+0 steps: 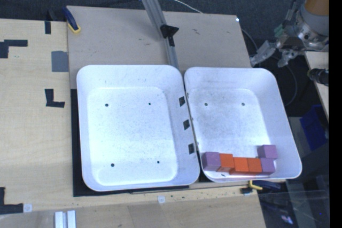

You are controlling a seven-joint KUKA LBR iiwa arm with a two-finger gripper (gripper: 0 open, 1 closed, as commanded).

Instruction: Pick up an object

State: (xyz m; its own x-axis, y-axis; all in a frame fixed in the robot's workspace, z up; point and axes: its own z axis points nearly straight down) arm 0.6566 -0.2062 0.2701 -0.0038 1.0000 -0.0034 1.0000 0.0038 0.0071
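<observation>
A row of small blocks lies along the front wall of the right bin (278,93). A purple block (212,159) is at the row's left end, and orange blocks (241,165) fill the middle. Two more purple blocks (267,158) are stacked at the right end. My gripper (271,56) hovers beyond the right bin's far right corner, outside the bin and far from the blocks. It is open with nothing between its fingers.
The left bin (85,115) sits beside the right one, their walls touching in the middle. A slanted metal pole (152,2) rises behind the bins. Blue-and-yellow clamps sit at the bench's far left corner (72,21) and front edge (262,185).
</observation>
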